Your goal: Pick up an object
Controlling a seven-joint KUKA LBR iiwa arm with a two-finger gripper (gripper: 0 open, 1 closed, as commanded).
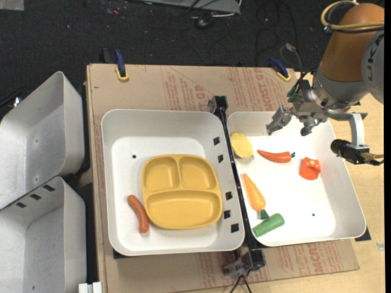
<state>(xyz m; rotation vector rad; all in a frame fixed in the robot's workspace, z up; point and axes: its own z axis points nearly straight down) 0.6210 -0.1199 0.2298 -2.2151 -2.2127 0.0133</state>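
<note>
spread apart and gripping nothing, the claw (pixel 293 122) hangs over the far edge of the right bin (pixel 342 206), its two dark fingers (pixel 276 122) angled down and toward the left of the view. behind it the grey wrist rises into the orange band of the arm (pixel 354 41), which comes in from the right.

nearest to the claw, just below it and slightly left, a red chili pepper (pixel 275 156) lies flat on the bin floor, its green stem pointing right. left of the pepper and below-left of the claw, a pale yellow lemon-like piece (pixel 242 145) sits close against the bin's left wall. below-right of the claw, a small red bell pepper (pixel 310 168) rests apart from the others. farther below the claw, an orange carrot (pixel 254 192) lies at a slant, and beyond that a green cucumber-like piece (pixel 269 224) lies near the bin's near edge, just beside the carrot's tip.

well to the left of the claw, across the divider, the left bin (pixel 122 127) holds a yellow divided plate (pixel 181 191) with three compartments. a brownish-red sausage (pixel 138 213) lies just beside the plate's lower left edge, on the bin floor.

both bins sit on a brown board covering the tabletop (pixel 159 84).
</note>
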